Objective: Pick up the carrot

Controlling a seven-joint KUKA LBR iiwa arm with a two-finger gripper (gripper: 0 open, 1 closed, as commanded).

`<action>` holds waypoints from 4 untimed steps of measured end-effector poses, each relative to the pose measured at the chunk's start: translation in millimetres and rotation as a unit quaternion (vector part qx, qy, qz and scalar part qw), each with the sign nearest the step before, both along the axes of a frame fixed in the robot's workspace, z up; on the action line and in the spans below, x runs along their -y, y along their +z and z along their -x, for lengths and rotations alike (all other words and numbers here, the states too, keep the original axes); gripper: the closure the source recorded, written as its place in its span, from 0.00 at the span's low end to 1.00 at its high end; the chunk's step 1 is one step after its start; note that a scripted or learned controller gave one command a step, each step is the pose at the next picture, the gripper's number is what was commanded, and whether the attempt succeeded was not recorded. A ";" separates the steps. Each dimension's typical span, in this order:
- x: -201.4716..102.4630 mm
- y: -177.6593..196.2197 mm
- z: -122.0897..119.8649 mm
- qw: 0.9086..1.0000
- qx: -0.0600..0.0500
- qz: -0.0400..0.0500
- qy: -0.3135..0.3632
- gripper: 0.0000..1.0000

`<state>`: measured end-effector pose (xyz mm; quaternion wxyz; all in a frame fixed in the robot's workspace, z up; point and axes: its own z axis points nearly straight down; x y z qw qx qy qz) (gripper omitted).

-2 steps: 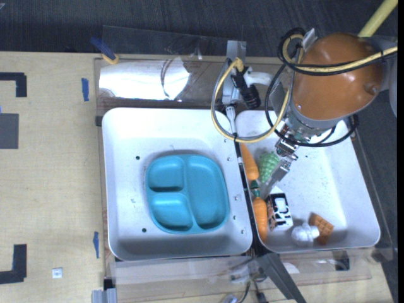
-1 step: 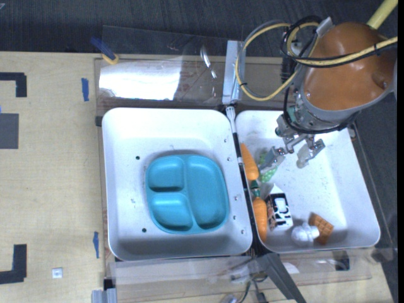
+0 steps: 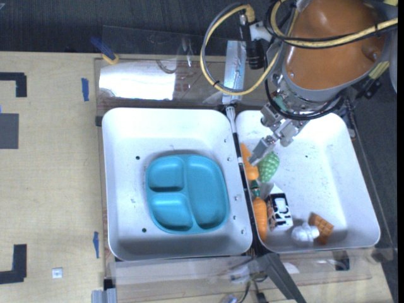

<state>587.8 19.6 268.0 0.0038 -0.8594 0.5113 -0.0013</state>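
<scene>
Off to the far side of the end effector, well apart from it, the left bin carries a blue divided plate, and none of that bears on the job. Directly under the arm lies the right bin, and the trouble sits along its left wall. From where I stand I cannot tell whether the end effector is open or closed; it hangs low over that wall with nothing visibly in it. Just below it is a green knobbly item, and pressed beside that an orange piece hugging the bin wall. Farther down the same wall lies the carrot, as I read it, touching a black and white block. Beyond those sit a white object and a small brown block. My worry is that a descent from here lands on the green item or the upper orange piece rather than the carrot. Even on target, the wall on one side and the block on the other leave little room, so it could jam or slip off.
</scene>
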 end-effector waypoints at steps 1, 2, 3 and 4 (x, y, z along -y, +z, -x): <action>30.3 -67.1 -40.0 0.972 -0.002 0.000 0.237 0.00; -33.5 -83.7 -46.7 0.914 -0.001 0.001 0.407 0.00; -16.0 -83.8 28.1 0.916 -0.003 0.002 0.402 0.00; -48.1 24.6 -23.2 0.915 0.002 0.003 0.403 0.00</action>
